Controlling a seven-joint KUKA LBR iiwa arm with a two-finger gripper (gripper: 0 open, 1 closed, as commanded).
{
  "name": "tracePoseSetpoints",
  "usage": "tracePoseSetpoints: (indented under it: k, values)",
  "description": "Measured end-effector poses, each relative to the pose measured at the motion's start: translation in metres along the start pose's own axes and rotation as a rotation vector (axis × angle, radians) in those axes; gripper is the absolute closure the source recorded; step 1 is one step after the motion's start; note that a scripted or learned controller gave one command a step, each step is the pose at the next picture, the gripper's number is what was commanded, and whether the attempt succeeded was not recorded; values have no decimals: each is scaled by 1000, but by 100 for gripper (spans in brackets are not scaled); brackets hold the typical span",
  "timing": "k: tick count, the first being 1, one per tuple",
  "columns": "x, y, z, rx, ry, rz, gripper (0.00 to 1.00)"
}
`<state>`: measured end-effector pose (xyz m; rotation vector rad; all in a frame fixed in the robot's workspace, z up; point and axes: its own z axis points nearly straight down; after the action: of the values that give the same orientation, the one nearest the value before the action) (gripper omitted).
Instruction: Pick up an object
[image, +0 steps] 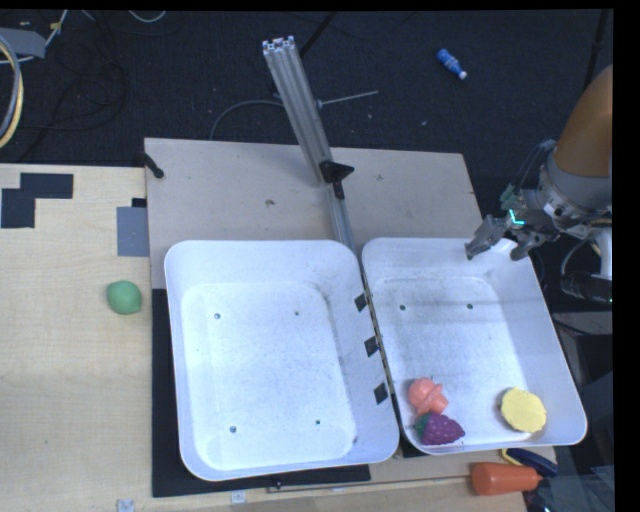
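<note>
The arm entered from the right of the camera view, and its hand (497, 240) hung over the far right corner of the right bin (455, 300), at or just above the rim. Two fingers were visible, spread apart with nothing between them, so the hand was judged released and carrying nothing. The candidate objects lay at the opposite, near end of the same bin: an orange-pink toy (428, 394) with a purple grape-like toy (440, 429) touching it on its near side, both close to the near left corner, and a yellow disc-shaped toy (523, 410) standing apart near the near right corner. The governing relation was therefore that every object in the bin lay toward the near edge from the hand, well apart from it, with the yellow toy almost straight toward the near side and the clustered pair near and to the left. The yellow toy appeared roundish with no marked long axis. In this inspector's judgement it offered the cleaner target, since the other two touched each other and sat near the bin wall, which could obstruct finger placement. The left bin (260, 360) held no objects. Outside the bins, a green ball (124, 297) rested on the surface well to the left, and an orange item (505, 478) lay just beyond the near edge of the right bin. The pick was assessed as not yet begun; the hand would need to travel toward the near side and descend.
</note>
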<state>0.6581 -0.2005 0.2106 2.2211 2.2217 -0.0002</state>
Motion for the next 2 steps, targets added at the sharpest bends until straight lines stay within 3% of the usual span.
tracePoseSetpoints:
  k: [1, 2]
  values:
    - [0, 0, 0, 0, 0, 0, 0]
    - [2, -4, 43, 4, 1, -1, 0]
